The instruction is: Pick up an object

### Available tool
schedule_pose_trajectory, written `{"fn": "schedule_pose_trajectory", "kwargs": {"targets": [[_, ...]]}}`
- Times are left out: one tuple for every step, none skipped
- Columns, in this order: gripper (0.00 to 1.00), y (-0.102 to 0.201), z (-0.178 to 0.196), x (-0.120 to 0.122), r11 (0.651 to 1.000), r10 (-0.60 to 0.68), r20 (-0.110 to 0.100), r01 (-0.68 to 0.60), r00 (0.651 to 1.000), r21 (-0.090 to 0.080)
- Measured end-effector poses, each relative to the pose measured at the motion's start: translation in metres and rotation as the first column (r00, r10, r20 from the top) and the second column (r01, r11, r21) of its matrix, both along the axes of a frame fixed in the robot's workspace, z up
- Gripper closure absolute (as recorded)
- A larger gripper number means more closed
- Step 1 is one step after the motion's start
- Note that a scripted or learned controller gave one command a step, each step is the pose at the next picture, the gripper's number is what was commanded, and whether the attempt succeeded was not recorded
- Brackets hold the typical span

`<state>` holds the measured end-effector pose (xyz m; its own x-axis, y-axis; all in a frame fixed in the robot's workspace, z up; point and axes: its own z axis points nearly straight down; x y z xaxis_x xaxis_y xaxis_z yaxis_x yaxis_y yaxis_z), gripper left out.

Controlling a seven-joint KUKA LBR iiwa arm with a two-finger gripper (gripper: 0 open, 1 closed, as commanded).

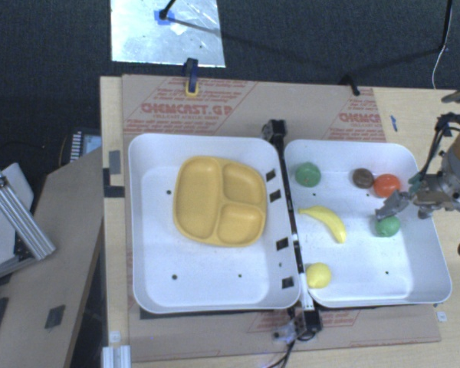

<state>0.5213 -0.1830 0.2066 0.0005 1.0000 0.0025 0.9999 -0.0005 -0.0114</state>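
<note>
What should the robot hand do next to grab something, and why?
Probably drop a little lower onto the green ball. The gripper hangs right above it at the right bin's right side, and nothing shows between its fingers. The orange ball and brown ball sit close, so it should go straight down.

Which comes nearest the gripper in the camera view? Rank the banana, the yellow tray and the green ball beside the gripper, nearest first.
Measured from the gripper:
1. Green ball, right bin, just below the gripper tip.
2. Banana, right bin, toward its left side.
3. Yellow tray, left bin, farthest away.
</note>
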Motion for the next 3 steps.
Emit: {"fn": "schedule_pose_trajectory", "kwargs": {"targets": [[0.0, 0.001, 0.007, 0.003, 1.0, 0.004, 0.012, -0.004, 1.0, -0.003], [0.0, -0.001, -0.038, -0.004, 1.0, 0.001, 0.009, -0.001, 1.0, -0.002], [0.0, 0.0, -0.085, 0.006, 1.0, 0.001, 0.01, -0.001, 1.0, -0.002]]}}
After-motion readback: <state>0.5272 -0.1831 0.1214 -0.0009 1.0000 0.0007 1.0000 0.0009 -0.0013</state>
